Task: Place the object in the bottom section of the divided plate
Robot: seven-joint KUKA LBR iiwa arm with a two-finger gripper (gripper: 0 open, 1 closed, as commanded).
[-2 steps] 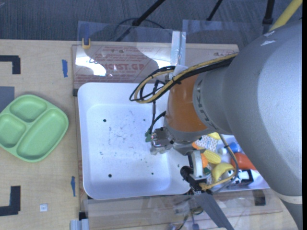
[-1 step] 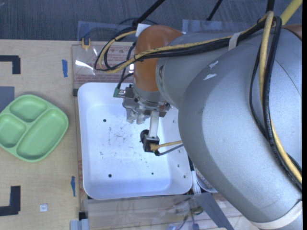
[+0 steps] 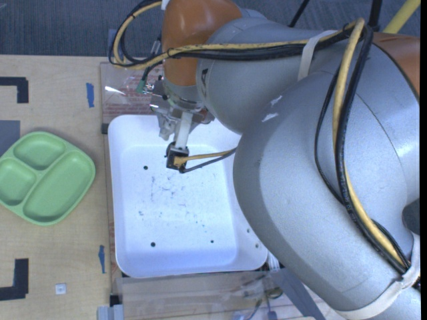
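A green divided plate (image 3: 45, 177) lies on the wooden bench at the left, outside the bin. It has one large section on its lower right side and two smaller ones at its top and left. My gripper (image 3: 171, 127) hangs over the far edge of the white bin (image 3: 133, 245), well to the right of the plate. The grey arm with its orange band covers the gripper from above. The bin floor under the gripper bears just faint blue scuffs and a few small dark dots.
The arm's bulky grey body covers the right half of the view, including the bin's right side. Black markers and blue tape strips (image 3: 89, 94) sit on the bench around the plate. Crumpled clear plastic (image 3: 127, 92) lies behind the bin.
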